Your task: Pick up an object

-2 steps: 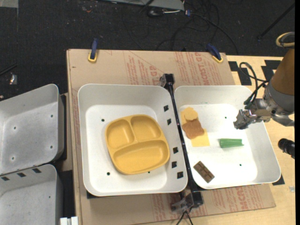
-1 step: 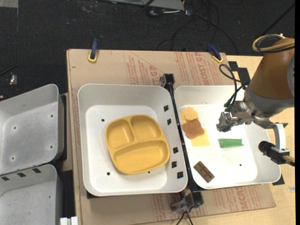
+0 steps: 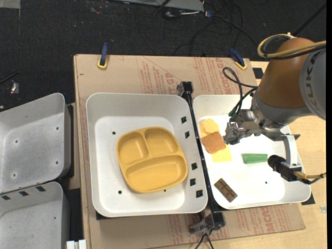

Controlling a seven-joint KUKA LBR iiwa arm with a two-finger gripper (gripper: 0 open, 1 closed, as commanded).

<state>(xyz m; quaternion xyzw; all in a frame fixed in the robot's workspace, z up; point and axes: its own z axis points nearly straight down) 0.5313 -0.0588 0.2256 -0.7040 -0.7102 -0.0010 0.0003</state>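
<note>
Nearest the camera, a brown bar (image 3: 225, 190) lies in the right bin (image 3: 290, 193). Further back, green block (image 3: 254, 158) and yellow and orange pieces (image 3: 215, 141) sit just beside the hand (image 3: 232, 134); can't tell its grip, too dark. Left bin (image 3: 98, 139) holds a yellow divided plate (image 3: 152, 158). Cardboard worktop (image 3: 129, 71), black floor with cables behind.

Bare floor lies between the green block (image 3: 254, 158) and brown bar (image 3: 225, 190); the yellow tray (image 3: 152, 158) crowds the left bin (image 3: 98, 139).

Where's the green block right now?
The green block lies in the right bin, right of the yellow piece and just below the gripper.
</note>
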